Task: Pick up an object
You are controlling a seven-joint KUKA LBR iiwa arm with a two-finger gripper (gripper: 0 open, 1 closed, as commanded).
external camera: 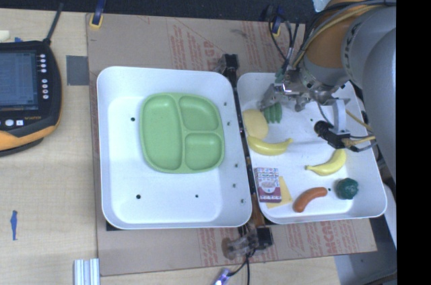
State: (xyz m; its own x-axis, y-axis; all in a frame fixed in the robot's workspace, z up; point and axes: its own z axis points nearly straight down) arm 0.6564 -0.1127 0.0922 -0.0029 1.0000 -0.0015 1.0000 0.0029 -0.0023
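My gripper [280, 100] is low over the far left part of the right bin [363, 209]. A small green object [273, 113] lies right beneath its tip, touching or nearly touching it. Close by lie a pale yellow rounded piece [254, 122] and a yellow banana [271, 145]. A second, smaller banana [328, 162] rests further right. Near the front of the bin are an orange-red sausage [310, 198], a dark green lump [347, 188] and a small red-and-white box [268, 184] on a yellow slice [283, 195].
The left bin [121, 203] holds a light green divided plate [182, 132]. A handheld control pendant [27, 95] lies on the bench at far left. The arm's grey body and orange band [333, 41] loom over the right bin's far right corner.
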